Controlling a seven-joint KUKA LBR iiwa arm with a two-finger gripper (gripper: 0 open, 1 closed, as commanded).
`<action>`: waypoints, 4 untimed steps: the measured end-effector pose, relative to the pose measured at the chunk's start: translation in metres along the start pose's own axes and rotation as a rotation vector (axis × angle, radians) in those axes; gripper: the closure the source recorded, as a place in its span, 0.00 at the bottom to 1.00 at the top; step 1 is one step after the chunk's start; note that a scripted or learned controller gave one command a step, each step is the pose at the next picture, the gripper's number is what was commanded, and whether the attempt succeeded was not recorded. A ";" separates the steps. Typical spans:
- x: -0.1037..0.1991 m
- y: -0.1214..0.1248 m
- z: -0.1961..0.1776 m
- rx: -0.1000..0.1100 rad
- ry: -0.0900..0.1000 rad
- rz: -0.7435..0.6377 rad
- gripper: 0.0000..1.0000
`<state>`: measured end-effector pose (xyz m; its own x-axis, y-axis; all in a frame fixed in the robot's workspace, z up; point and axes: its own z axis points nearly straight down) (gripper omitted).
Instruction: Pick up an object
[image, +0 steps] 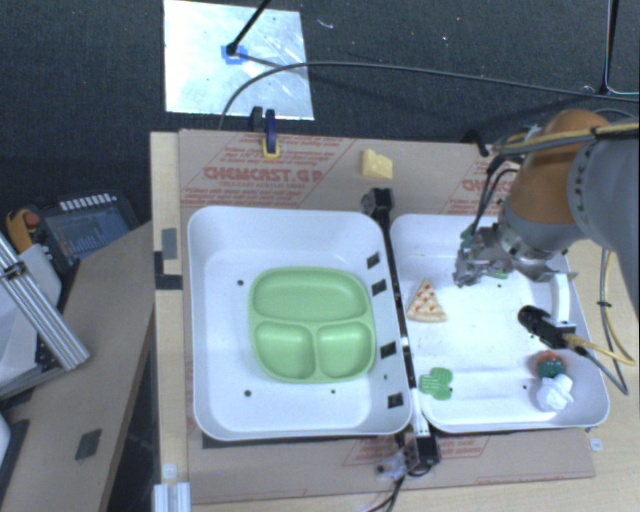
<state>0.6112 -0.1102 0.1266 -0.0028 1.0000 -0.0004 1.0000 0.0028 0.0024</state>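
My gripper (472, 270) hangs over the back part of the right bin (500, 400), up and to the right of a toy pizza slice (426, 302), with nothing visible in it. A small green leafy toy (436, 382) lies near the bin's front left corner. At the front right corner there is a white piece with a teal and red top (551, 382). In the left bin (215, 330) a green divided plate (311, 324) lies flat in the middle.
A yellow cheese-like wedge (377, 163) lies on the cardboard behind the bins. A blue and yellow clamp (268, 132) sits at the board's back edge. A black divider strip (390, 300) runs between the bins.
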 end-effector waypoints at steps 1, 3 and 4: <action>0.003 0.001 -0.064 -0.004 -0.001 -0.002 1.00; 0.051 -0.020 -0.125 0.002 0.002 -0.006 1.00; 0.099 -0.032 -0.130 0.001 0.003 -0.007 1.00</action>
<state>0.5786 -0.0110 0.2561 -0.0096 1.0000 0.0024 1.0000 0.0096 0.0012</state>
